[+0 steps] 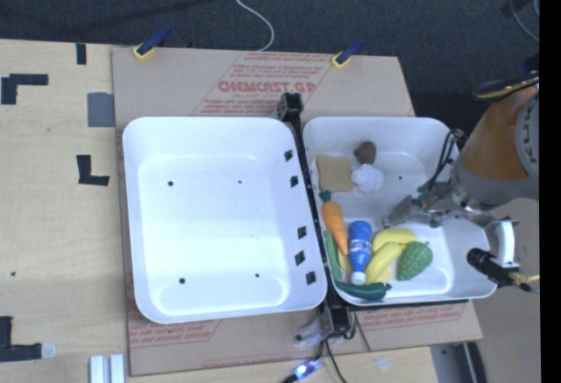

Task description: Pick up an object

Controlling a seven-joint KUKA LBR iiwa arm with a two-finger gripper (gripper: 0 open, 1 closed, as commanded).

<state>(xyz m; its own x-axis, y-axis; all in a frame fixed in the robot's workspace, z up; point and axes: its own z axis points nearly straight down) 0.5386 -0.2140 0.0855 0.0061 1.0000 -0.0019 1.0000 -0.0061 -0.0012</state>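
Note:
The right bin (pixel 436 134) holds a pile of toys. An orange carrot (pixel 333 222), a blue bottle (pixel 359 246), a yellow banana (pixel 388 250) and a knobbly green fruit (pixel 415 259) lie along its front half. A dark green vegetable (pixel 366 290) rests against the front wall. Toward the back sit a tan square (pixel 334 173), a white lump (pixel 368 177) and a small brown object (pixel 365 151). My gripper (pixel 401 212) hangs low over the bin's right middle, just above and behind the banana, pointing left. Nothing visible is held in it.
The left bin (pixel 140 197) stands beside the right one, with a black divider strip (pixel 302 197) between them. Both rest on a cardboard sheet (pixel 254 83). The grey and orange arm (pixel 500 153) covers the right bin's right wall.

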